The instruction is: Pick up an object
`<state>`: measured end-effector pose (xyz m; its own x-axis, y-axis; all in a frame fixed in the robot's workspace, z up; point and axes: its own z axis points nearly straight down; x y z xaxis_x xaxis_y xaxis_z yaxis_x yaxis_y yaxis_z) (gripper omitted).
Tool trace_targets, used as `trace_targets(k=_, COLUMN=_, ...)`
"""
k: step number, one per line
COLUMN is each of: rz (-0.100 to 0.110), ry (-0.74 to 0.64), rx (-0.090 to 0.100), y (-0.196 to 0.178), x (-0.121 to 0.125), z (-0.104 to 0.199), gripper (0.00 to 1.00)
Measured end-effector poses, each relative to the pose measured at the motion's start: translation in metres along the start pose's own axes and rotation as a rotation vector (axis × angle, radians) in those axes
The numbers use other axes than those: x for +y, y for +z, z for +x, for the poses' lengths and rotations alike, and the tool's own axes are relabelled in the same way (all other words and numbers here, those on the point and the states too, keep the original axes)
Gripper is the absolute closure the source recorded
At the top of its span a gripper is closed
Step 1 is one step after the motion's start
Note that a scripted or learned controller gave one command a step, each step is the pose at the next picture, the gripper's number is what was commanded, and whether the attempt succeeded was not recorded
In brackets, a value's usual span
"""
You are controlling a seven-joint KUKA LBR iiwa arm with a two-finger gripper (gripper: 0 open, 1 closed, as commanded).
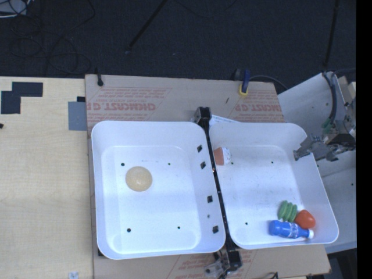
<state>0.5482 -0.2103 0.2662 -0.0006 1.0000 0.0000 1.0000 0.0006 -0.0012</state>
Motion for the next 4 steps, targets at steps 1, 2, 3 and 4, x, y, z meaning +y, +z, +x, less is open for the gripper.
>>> trace_targets(k=1, rz=0.013, ry=0.002, rx=0.006, y=0.13, x=-0.049, z=-0.002, gripper=0.0)
trace_targets(k=2, rz=0.002, ry=0.003, rx=0.002, y=0.123, x=-0.045, z=-0.003, gripper=0.0)
trace_targets(k=3, rz=-0.003, ry=-0.004, rx=0.002, y=0.069, x=-0.049, z=0.051, gripper=0.0)
trace_targets(k=4, rz=0.0, ry=-0.002, rx=0.0, y=0.1, x=0.003, z=0.048, gripper=0.0)
